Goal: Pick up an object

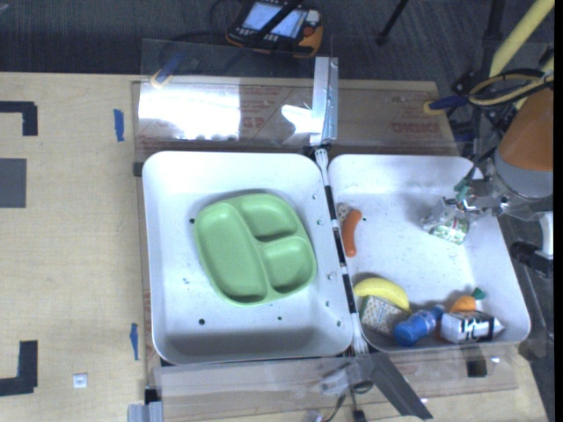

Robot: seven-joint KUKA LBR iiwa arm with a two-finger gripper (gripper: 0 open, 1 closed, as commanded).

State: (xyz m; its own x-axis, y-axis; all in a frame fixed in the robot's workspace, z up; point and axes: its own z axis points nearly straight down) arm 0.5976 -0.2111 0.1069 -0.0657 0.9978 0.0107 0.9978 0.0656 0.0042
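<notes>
The right bin (387, 178) holds an orange carrot-like stick (351, 232) near its left wall. Along its front lie a yellow banana (383, 290), a speckled sponge-like piece (378, 311), a blue object (413, 326), a white bottle with dark print (471, 327) and a small orange item (464, 304). My gripper (464, 202) is low at the right side of this bin, under the grey wrist with its orange band (530, 139). A small crinkled whitish-green packet (445, 228) lies right at the gripper's tip, and whether it is held is unclear.
The left bin (167, 236) carries a green divided plate (255, 247). A clear plastic sheet (229, 104) lies behind the bins, and a handheld controller (273, 23) sits on the floor beyond. Cables and stands crowd the right edge.
</notes>
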